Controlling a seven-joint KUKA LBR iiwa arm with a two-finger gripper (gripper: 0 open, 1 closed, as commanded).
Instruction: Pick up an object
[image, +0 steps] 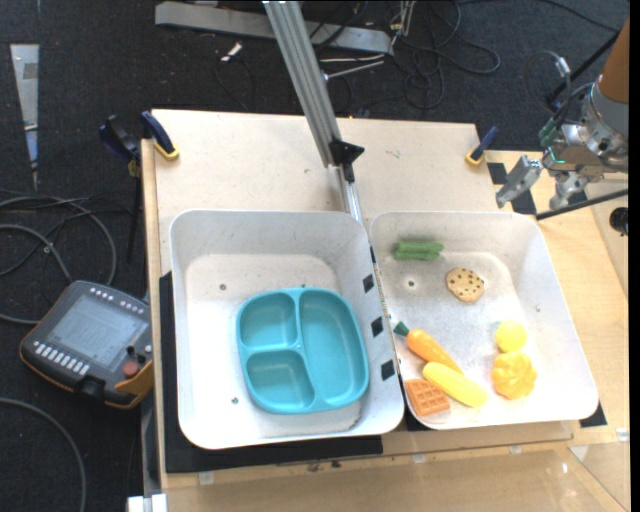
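Turquoise divided plate (300, 350) lies in the left bin (190, 300). The right bin (545, 290) holds a green bean (417, 250), cookie (465, 284), carrot (430, 346), waffle (428, 398), corn (455, 384) and two yellow pieces. The gripper (545, 185) hangs at the far right with jaws apart, holding nothing.

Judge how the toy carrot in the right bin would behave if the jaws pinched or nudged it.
The toy carrot looks like rigid, glossy plastic, so probably stiff, light and somewhat slippery. Its tapered round body lies flat on the right bin, so a nudge would likely roll it in an arc, perhaps against the corn cob beside it.
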